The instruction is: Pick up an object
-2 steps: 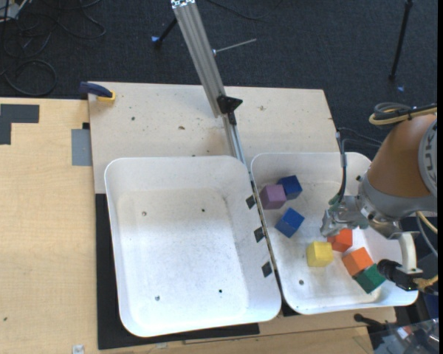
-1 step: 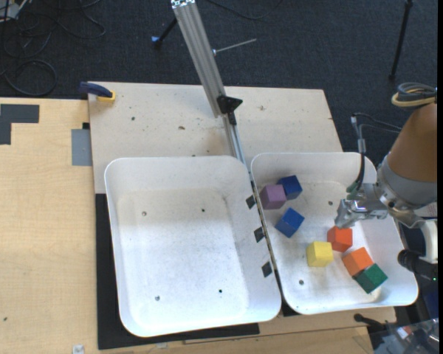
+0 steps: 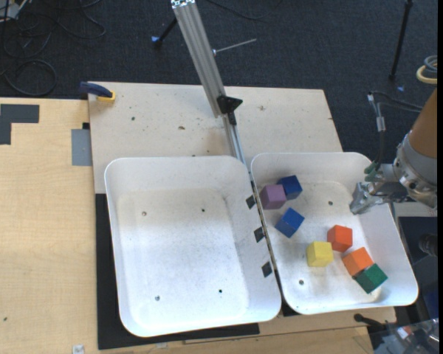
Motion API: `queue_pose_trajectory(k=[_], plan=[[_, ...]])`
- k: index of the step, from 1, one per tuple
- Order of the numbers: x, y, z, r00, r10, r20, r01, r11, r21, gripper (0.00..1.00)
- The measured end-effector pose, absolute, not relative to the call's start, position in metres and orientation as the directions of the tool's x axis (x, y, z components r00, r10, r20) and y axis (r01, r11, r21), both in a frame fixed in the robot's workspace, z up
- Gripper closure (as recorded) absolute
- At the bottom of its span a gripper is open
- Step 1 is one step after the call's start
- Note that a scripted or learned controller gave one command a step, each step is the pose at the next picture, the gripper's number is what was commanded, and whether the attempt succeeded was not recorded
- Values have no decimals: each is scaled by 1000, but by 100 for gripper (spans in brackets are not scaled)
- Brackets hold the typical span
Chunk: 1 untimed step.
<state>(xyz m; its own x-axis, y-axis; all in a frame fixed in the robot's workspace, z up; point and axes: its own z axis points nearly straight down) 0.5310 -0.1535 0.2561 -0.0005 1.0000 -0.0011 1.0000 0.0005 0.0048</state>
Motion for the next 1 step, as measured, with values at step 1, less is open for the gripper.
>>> queue_pose_trajectory(k=[1], plan=[[532,-155,301,-1,1000,-1,1000,1,3,100]])
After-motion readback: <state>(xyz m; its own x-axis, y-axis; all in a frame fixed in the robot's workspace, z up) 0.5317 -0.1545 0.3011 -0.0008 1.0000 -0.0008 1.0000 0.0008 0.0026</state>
